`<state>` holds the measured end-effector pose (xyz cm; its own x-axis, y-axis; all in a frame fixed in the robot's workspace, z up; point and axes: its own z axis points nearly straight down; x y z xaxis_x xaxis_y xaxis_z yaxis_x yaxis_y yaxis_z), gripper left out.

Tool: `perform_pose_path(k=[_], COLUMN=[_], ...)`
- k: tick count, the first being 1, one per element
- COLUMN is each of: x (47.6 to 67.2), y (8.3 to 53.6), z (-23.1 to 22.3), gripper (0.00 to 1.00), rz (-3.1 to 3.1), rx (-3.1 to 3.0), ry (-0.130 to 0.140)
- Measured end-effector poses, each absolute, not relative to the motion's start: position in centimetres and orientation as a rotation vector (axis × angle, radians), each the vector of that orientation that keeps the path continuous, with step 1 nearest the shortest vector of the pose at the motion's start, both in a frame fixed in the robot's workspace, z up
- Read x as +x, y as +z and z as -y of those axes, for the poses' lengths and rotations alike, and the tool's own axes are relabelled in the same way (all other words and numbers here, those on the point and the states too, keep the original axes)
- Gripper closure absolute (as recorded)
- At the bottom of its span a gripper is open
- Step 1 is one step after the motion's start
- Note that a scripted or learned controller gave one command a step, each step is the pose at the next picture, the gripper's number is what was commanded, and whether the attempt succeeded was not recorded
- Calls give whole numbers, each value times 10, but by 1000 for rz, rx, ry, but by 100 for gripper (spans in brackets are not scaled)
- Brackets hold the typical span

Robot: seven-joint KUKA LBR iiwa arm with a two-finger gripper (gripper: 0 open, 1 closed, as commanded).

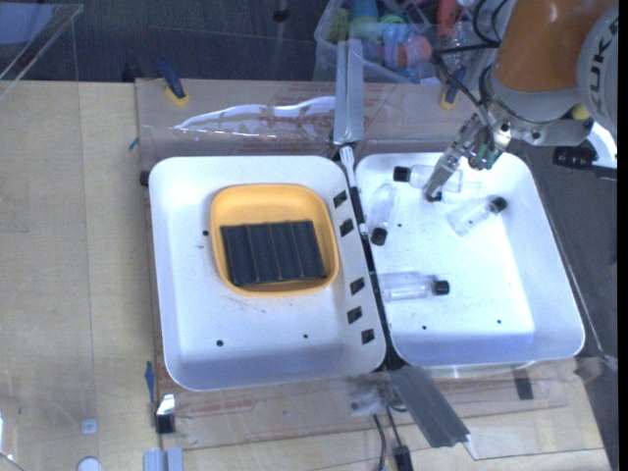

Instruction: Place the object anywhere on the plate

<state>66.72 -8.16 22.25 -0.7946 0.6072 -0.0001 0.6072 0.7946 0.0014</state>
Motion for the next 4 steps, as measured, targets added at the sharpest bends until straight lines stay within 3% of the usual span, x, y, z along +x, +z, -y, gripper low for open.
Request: perform_pose_path(k=[1, 2, 3, 4], x=[655, 651, 634, 638], y=[266, 337, 437, 399], z=[119, 178, 224, 222], gripper=[100, 100, 100, 100], rz=[-3075, -3115, -3128, -3095], rx=[599, 326, -108, -507], ry=[2, 0, -3, 1])
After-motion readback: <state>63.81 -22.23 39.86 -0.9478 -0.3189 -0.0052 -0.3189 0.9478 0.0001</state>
